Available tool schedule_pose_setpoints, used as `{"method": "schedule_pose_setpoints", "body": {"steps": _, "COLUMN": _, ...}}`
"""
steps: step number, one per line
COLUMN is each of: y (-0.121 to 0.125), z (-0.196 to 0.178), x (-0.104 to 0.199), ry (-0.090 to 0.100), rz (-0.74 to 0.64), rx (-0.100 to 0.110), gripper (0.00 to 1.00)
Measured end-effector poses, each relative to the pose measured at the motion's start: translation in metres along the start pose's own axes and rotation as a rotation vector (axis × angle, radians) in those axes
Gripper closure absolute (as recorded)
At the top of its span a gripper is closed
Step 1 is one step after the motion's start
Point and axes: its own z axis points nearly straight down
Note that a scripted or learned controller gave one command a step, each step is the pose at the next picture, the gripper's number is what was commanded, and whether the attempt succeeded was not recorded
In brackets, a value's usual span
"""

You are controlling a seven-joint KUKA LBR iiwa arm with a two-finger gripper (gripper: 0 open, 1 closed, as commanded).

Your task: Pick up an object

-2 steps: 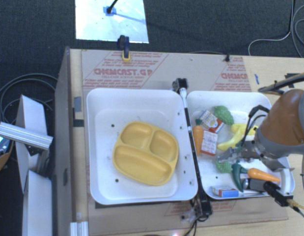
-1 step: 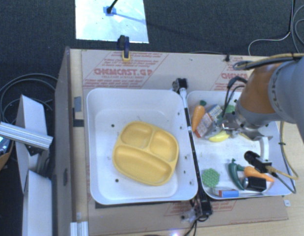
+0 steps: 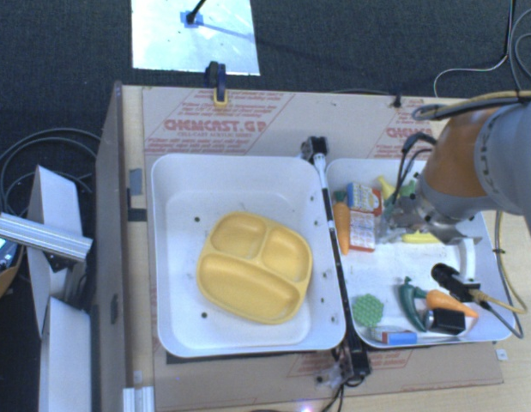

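Observation:
The right bin (image 3: 484,230) holds several small things. A colourful small box (image 3: 363,197) and a red-and-white packet (image 3: 362,231) lie at its left side, beside an orange stick-shaped piece (image 3: 341,222) along the left wall. My gripper (image 3: 392,221) hangs low over the bin just right of the packet, below the grey and orange wrist. A yellow piece (image 3: 420,239) lies just right of the gripper. Nothing can be seen held in it.
The left bin (image 3: 175,187) holds a yellow divided plate (image 3: 255,266). Along the right bin's front lie a green round pad (image 3: 366,306), a green-handled tool (image 3: 410,303), an orange piece (image 3: 446,301), a black-and-silver thing (image 3: 445,321) and a blue-and-white tube (image 3: 394,337).

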Motion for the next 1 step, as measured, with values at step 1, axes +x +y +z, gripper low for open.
{"method": "schedule_pose_setpoints", "body": {"steps": 1, "y": -0.0003, "z": 0.0003, "x": -0.0002, "ry": 0.000, "rz": 0.000, "rx": 0.001, "gripper": 0.00}}
